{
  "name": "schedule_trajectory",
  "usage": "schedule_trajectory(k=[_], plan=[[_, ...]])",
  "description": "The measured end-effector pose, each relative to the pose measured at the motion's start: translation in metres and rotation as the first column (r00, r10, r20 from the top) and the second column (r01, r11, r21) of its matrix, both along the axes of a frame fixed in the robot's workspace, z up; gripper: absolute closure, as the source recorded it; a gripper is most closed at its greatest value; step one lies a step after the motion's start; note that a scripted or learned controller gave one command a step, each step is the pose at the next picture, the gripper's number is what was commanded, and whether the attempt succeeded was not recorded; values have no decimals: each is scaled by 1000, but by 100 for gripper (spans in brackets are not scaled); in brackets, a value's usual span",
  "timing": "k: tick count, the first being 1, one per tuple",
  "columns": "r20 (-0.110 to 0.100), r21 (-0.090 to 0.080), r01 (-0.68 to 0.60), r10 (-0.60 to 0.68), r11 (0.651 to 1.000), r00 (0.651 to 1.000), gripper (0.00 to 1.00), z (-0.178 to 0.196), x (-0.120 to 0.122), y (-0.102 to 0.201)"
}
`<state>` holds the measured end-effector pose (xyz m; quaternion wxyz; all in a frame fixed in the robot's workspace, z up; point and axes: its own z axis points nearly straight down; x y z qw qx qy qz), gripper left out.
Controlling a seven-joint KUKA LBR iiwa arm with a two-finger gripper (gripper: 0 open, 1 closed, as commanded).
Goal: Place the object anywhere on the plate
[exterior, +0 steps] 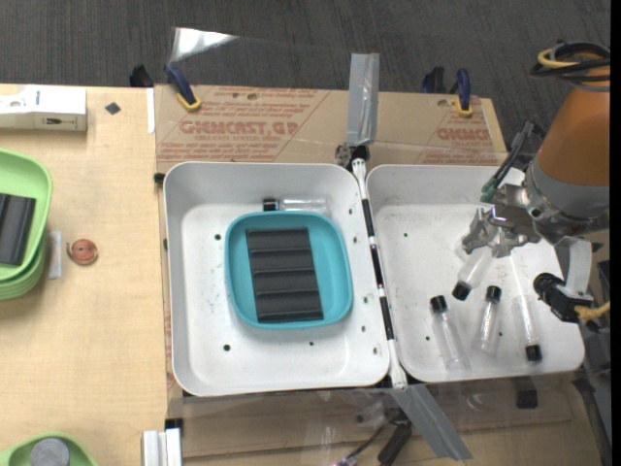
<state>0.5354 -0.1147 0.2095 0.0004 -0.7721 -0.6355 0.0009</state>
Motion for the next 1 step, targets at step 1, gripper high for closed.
schedule_trajectory(k=[1], plan=[[-1, 1, -231, 231, 973, 973, 100, -19, -17, 30]])
